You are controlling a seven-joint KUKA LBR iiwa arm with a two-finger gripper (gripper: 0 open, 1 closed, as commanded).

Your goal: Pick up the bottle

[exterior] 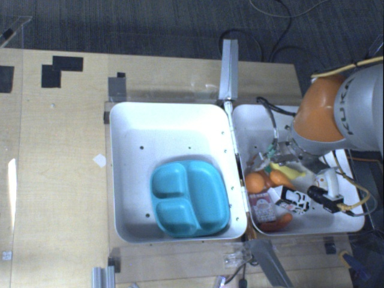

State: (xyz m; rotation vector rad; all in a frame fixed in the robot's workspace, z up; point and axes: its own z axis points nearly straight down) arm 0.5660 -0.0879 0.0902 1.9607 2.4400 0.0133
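Note:
My gripper [271, 156] hangs low in the right bin [258, 117], over a heap of small things near that bin's left wall. Just below the gripper lie a round orange fruit [256, 182] and an orange and yellow piece [283, 174]. In front of the fruit, by the bin's near edge, lies a small clear container with a red and white label [263, 207], which looks like the bottle. It is apart from the gripper. The wrist hides what lies directly under the gripper.
The left bin [138, 131] holds a blue divided plate [189, 198] in its near right part. In the right bin a red thing [279, 221] and a black-and-white spotted thing [295, 200] lie beside the bottle. A metal rail [228, 71] stands behind the wall between the bins.

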